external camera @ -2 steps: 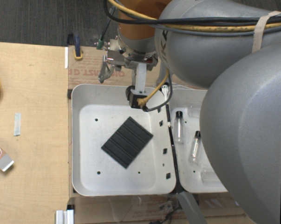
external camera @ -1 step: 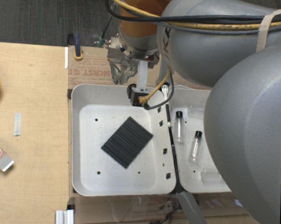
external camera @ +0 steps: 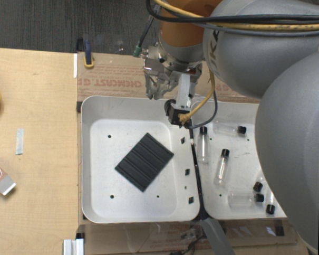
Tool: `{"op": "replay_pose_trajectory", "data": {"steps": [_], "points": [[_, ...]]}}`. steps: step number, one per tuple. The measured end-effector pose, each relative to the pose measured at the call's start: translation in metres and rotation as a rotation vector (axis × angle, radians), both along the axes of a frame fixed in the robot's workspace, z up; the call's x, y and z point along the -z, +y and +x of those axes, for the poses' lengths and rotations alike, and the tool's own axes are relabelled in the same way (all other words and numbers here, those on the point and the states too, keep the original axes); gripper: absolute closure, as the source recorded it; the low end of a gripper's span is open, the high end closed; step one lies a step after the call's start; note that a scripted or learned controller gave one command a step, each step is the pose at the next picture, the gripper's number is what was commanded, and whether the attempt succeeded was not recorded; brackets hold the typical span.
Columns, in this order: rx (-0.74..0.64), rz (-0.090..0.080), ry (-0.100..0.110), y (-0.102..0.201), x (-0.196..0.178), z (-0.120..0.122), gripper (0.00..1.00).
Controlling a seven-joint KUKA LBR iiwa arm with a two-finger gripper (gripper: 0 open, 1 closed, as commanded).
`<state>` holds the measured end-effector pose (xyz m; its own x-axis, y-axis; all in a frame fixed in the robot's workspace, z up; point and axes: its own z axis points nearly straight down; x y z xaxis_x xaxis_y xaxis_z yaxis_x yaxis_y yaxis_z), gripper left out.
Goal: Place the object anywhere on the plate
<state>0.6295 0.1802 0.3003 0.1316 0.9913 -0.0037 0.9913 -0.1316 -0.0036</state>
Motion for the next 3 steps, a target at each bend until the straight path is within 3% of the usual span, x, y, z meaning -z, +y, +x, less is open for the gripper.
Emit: {"op": "replay_pose_trajectory", "data": {"steps": [1, 2, 3], "points": [[-0.001, 0.000, 0.000, 0.0001, 0.0001, 0.0000, 0.00], [0.000, -0.003, 0.002, -0.0011, -0.0076, 0.0005, 1.00], [0.000, -0.003, 0.002, -0.0012, -0.0075, 0.0004, 0.00]]}}
